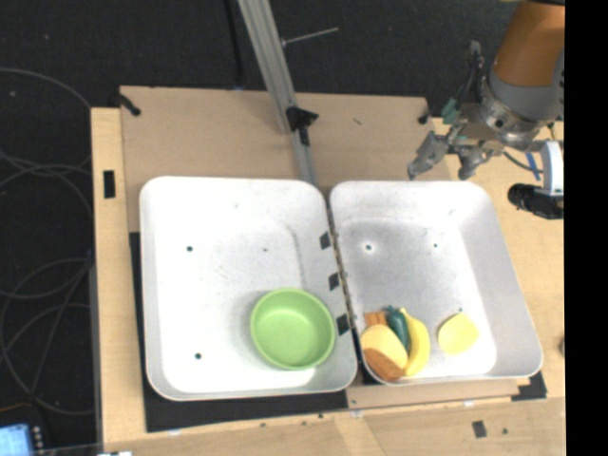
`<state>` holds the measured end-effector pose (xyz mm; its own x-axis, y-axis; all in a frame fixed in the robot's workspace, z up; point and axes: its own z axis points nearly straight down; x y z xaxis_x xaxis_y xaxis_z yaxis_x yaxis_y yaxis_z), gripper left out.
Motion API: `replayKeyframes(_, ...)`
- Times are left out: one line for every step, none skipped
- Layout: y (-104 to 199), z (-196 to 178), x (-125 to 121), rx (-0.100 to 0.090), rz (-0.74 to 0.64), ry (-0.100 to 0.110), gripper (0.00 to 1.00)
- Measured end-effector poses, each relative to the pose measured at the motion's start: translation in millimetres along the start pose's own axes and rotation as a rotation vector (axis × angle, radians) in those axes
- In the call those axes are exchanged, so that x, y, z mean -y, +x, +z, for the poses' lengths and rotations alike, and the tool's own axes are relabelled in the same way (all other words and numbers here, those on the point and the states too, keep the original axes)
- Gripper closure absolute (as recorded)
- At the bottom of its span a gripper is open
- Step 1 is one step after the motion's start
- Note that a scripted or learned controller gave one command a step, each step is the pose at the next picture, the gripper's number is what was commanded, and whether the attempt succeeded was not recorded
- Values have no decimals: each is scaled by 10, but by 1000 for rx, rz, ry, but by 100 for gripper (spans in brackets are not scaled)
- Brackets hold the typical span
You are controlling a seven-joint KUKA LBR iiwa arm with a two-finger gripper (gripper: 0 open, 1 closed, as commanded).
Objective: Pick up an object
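While the grey arm's two-finger gripper (446, 158) hangs spread and bare over the right white bin's (475, 255) far edge | pale yellow lemon-like piece (457, 333) lies apart near that bin's near edge, likeliest pick | banana-orange cluster (394, 343) crowds the near-left corner.

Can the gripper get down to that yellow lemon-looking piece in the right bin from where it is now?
Probably yes. The gripper hangs above the right bin's far edge, and the yellow piece lies by itself near the front, apart from the banana pile. Nothing stands between them.
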<state>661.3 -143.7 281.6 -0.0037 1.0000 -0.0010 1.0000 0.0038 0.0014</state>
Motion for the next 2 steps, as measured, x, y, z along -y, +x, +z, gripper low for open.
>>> replayKeyframes(-5,0,1,1,0,0,0)
replayKeyframes(-97,429,40,3,5,1,0)
